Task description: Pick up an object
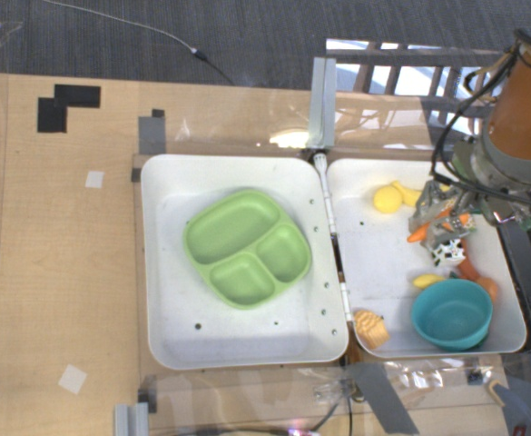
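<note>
The gripper (439, 218) hovered low over the right bin (374, 271) near small toys (447, 248), its grip state unclear, nothing visibly lifted yet

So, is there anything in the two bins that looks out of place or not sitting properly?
One thing: the small tan pastry-like toy sits on the dividing rim at the front corner of the right bin, not flat inside. The green plate lies flat in the left bin, turned at an angle.

Bins (247, 352): white. Divided plate (247, 248): light green. Bowl (452, 312): teal. Toy (389, 198): yellow. Small piece (448, 252): black-and-white patches. Corner item (371, 328): tan-orange. Arm band (525, 98): orange. Bench (56, 271): pale wood, black squares.
</note>
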`<state>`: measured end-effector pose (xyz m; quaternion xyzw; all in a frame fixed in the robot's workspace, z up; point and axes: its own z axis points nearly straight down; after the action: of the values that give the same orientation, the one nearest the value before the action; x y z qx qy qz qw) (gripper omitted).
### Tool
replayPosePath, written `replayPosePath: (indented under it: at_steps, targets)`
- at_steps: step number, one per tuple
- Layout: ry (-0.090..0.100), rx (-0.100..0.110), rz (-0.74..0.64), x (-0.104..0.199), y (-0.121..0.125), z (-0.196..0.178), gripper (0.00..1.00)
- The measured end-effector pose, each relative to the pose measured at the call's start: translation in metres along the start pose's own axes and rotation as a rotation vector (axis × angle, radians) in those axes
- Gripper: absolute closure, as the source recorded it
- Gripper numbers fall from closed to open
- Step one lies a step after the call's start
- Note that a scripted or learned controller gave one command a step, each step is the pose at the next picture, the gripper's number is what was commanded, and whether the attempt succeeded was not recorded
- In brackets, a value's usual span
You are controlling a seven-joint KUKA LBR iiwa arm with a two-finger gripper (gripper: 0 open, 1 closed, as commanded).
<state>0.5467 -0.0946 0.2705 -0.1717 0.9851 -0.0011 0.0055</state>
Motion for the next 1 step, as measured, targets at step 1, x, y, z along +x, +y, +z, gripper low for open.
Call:
replayPosePath:
  at_steps: [1]
  targets:
    - [-0.009,0.003,-0.001,-0.0028,0.0002,-0.0121,1.00]
